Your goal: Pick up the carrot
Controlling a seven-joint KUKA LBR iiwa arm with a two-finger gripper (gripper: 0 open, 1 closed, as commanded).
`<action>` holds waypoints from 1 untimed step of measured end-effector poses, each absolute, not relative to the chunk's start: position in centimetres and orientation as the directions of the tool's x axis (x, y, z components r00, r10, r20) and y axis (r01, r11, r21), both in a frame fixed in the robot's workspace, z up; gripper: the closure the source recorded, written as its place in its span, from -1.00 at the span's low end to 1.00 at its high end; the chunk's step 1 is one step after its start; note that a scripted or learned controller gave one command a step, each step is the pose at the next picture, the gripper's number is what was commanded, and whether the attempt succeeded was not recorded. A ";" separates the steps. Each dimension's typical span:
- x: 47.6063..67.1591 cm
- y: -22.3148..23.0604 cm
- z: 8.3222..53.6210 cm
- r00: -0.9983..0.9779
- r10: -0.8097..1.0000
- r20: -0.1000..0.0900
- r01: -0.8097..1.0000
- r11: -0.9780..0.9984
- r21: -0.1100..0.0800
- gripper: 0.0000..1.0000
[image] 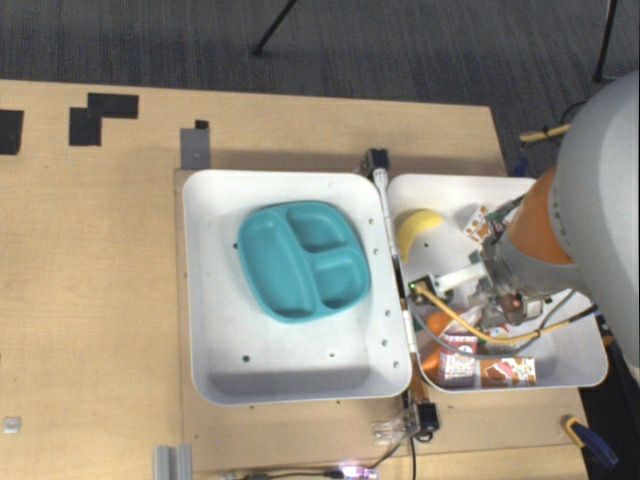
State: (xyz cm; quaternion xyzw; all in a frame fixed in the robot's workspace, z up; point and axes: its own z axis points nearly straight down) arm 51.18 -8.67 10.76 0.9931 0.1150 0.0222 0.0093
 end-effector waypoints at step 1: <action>51.2 -8.6 10.8 0.972 0.229 0.042 0.229 -0.973 0.023 -1.00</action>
